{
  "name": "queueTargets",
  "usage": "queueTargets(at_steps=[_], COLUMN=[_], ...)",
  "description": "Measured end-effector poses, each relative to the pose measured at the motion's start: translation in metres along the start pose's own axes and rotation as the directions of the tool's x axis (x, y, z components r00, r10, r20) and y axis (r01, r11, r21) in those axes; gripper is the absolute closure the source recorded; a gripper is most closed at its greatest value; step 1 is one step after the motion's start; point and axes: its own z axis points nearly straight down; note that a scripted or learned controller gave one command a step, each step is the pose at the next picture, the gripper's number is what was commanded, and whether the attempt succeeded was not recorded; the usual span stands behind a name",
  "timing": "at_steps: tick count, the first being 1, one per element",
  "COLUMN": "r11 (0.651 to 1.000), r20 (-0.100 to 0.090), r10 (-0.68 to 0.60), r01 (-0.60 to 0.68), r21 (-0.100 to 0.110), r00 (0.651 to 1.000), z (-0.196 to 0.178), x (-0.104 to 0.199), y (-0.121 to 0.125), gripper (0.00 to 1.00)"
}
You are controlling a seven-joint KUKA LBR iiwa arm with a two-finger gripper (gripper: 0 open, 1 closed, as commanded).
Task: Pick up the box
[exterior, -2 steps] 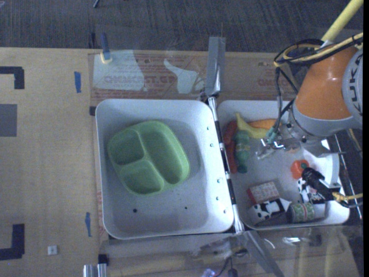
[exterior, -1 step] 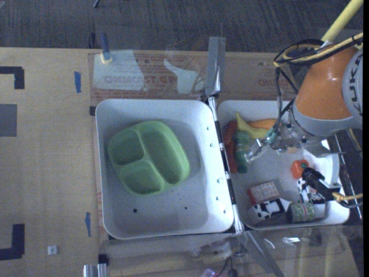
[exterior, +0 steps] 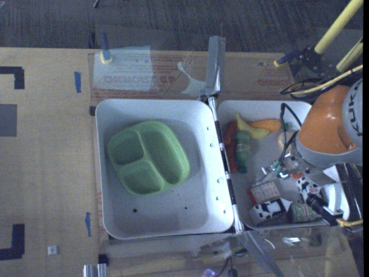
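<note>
The gripper [exterior: 275,169] hangs low in the right bin [exterior: 256,219], and whether it is released or clenched cannot be told from here. Just below it, close but seemingly apart, lies the box [exterior: 264,193], a small flat carton with a reddish top and pale side, tilted a little. Below the box sits a black-and-white cow toy [exterior: 271,209]; far left, a green divided plate [exterior: 148,157] rests in the left bin [exterior: 109,212] on the worktop [exterior: 46,172]
</note>
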Motion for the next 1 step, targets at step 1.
queueTargets(at_steps=[1], r11=[1.000], r20=[0.000], r10=[0.000], r01=[0.000], r21=[0.000], r00=[1.000], z=[0.0001], x=[0.0000], y=[0.0000], gripper=[0.00])
